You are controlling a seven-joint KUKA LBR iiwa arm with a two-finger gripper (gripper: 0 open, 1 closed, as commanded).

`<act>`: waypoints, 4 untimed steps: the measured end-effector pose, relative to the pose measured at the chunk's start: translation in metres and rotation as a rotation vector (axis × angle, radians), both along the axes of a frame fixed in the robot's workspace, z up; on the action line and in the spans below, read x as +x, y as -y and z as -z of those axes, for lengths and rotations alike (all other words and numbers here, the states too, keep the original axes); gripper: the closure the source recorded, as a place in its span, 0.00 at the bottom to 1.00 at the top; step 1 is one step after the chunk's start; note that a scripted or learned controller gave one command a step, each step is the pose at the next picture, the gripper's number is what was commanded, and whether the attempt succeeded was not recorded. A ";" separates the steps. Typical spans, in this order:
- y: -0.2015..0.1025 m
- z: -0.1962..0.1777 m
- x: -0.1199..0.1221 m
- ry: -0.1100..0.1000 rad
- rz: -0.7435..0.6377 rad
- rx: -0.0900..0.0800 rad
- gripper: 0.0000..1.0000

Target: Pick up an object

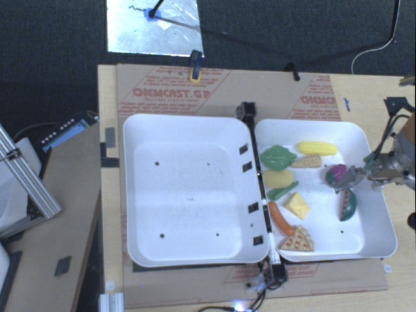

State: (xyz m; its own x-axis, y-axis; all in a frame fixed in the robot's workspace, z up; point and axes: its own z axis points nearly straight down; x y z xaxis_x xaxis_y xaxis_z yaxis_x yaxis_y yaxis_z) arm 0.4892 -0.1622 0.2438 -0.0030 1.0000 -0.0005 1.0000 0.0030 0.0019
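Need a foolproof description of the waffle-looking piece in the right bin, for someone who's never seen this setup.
Look in the right-hand white bin, at its near-left corner beside the divider between the two bins. The waffle wedge lies there, just below the orange carrot and the yellow cheese block. It is the only tan piece with a grid pattern and a red edge.

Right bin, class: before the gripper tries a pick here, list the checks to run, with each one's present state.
1. Objects lie in the right bin: ok.
2. Gripper is over that bin: ok.
3. Purple toy lies close to the gripper: ok.
4. Anything gripped between the fingers: cannot tell.
5. Watermelon slice crowds the purple toy: not ok, close beside it.
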 end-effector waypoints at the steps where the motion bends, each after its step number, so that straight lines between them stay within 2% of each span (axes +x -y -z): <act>1: 0.046 -0.233 0.032 0.020 -0.002 -0.009 0.00; 2: 0.044 -0.234 0.032 0.006 -0.007 -0.004 1.00; 3: 0.007 -0.288 0.094 0.009 -0.006 -0.003 1.00; 4: -0.040 -0.292 0.147 0.004 -0.004 -0.001 1.00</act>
State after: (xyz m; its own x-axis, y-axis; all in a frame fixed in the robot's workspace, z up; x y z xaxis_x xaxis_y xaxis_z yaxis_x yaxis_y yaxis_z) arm 0.6365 -0.1221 0.5362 -0.0075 1.0000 -0.0017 1.0000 0.0075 0.0062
